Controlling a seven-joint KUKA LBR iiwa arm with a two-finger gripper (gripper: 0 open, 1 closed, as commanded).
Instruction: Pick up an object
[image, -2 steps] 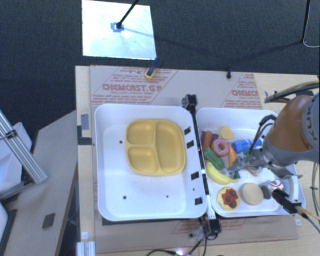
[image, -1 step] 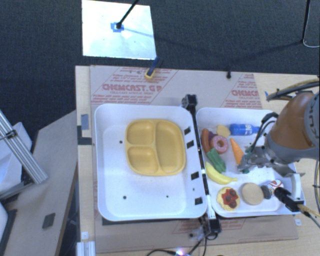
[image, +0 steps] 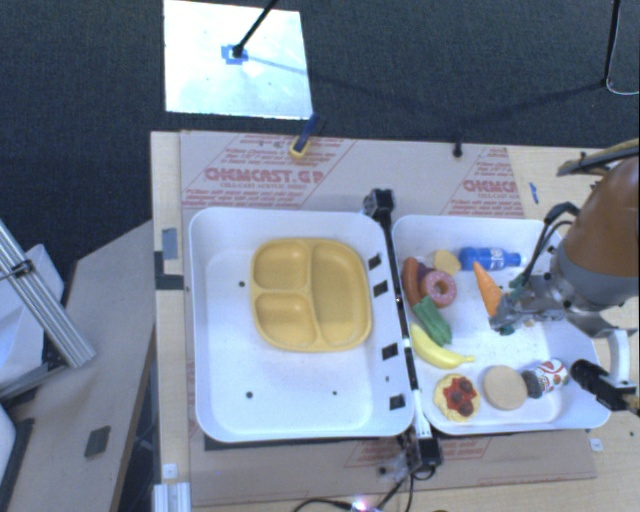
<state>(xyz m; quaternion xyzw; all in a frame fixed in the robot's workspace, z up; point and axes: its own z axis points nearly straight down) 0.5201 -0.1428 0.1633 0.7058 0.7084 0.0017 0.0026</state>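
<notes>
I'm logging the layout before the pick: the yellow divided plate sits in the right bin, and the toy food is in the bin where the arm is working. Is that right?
Not quite. The camera view shows the yellow divided plate in the left bin, not the right one. The rest holds: the toy food, such as the banana and carrot, lies in the right bin, where the gripper is working.

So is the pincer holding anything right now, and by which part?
Cannot be told: the pincer is low in the right bin, beside the carrot, its tips too blurred to read.
</notes>
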